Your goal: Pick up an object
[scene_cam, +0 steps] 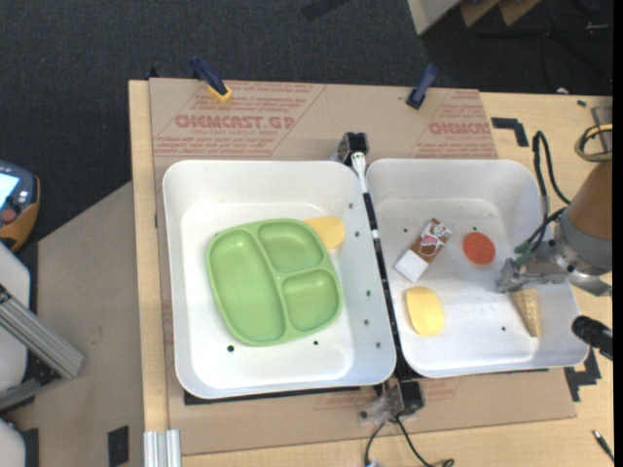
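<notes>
Gripper [516, 278] sat low inside the right bin [458, 178], at its right side, reaching in from the right edge of the view on the grey arm [592, 224]. Could not tell how far it was spread or whether it had hold of anything; its tip was dark and small against the white floor. A tan cone-shaped piece [528, 311] lay just below and right of the tip, close to it; contact could not be judged.

Right bin contents: a round orange-red piece [478, 248] left of and above the gripper, near but apart from it; a small brown-and-white packet [429, 240] further left, tilted; a white block [411, 266] just beside the packet's lower end; a pale yellow rounded piece [424, 311] toward the lower left of the bin floor.

Left bin [190, 290]: a green divided tray [274, 280] with three compartments lay flat, turned at an angle. A yellow piece [327, 230] sat at the tray's upper right corner, touching or just under its rim.

Both bins rested side by side on a cardboard sheet [292, 105] held by two blue clamps [210, 79] at the far edge.
</notes>
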Motion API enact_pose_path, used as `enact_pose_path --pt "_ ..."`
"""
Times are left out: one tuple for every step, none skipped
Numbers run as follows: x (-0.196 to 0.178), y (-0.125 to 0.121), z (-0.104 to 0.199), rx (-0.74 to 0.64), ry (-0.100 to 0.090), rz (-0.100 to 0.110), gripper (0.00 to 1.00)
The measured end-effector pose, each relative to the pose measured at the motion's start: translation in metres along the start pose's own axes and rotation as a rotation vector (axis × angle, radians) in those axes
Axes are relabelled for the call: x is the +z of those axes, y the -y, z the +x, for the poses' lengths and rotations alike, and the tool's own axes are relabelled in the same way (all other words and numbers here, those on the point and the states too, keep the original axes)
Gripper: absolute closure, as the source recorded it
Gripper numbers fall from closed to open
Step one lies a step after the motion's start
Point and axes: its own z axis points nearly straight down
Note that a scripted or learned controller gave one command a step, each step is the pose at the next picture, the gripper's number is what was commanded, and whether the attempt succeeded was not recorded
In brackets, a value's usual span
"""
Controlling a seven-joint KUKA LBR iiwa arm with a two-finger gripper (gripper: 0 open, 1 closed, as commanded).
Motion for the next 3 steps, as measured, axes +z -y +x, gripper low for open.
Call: enact_pose_path --pt "-0.011 -0.003 0.001 -0.002 0.002 -0.007 1.00" --pt "-0.021 -0.003 0.001 -0.001 0.004 -0.009 1.00" --pt "0.000 0.044 0.001 -0.001 0.001 -0.007 1.00"
